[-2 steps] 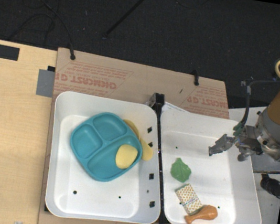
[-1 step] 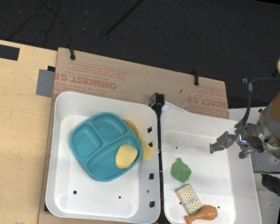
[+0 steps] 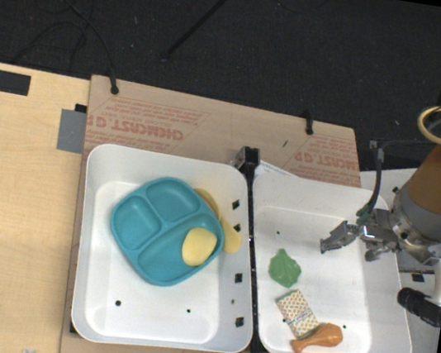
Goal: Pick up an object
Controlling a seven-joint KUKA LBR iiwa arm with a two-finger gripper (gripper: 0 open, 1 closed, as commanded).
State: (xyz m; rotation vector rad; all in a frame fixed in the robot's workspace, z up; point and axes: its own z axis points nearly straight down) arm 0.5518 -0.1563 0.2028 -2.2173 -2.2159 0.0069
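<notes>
Green object (image 3: pixel 284 269) lies below-left of the open, empty gripper (image 3: pixel 353 242).

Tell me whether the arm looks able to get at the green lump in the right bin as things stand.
Probably yes. The green lump lies alone on the right bin's floor, apart from the patterned packet and orange drumstick. The gripper hangs just up and right of it, nothing between.

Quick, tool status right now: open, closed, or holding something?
Tool: open, holding nothing, over the right bin, apart from the green object.
</notes>
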